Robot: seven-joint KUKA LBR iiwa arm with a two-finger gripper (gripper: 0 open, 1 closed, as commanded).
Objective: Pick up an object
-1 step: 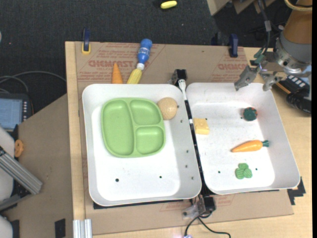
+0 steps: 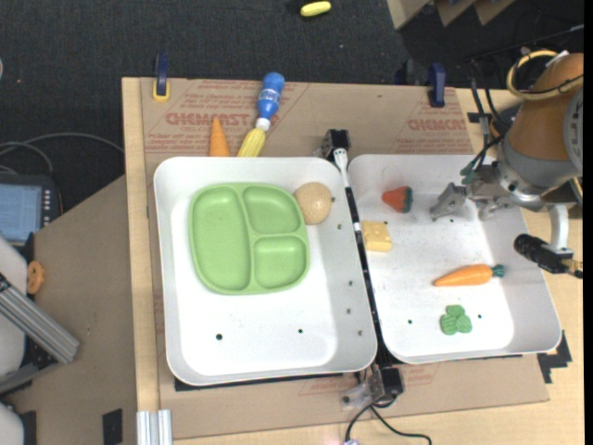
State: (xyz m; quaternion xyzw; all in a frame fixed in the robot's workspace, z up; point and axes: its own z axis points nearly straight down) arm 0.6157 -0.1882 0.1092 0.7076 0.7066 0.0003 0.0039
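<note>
The right bin (image 2: 519,341) holds a red strawberry (image 2: 397,198) at the back, a pale yellow cheese wedge (image 2: 376,236) by its left wall, an orange carrot (image 2: 468,274) with a green top, and a green broccoli piece (image 2: 454,320) near the front. My gripper (image 2: 466,202) hangs over the back right of this bin, to the right of the strawberry and above the carrot. It is open, its two fingers spread, with nothing between them.
The left bin (image 2: 269,350) carries a green divided plate (image 2: 248,236) and a tan round object (image 2: 313,202) at its back right corner. Behind the bins lie a blue-and-white brush (image 2: 264,109) and an orange cone (image 2: 218,138) on the board. Cables run at the right.
</note>
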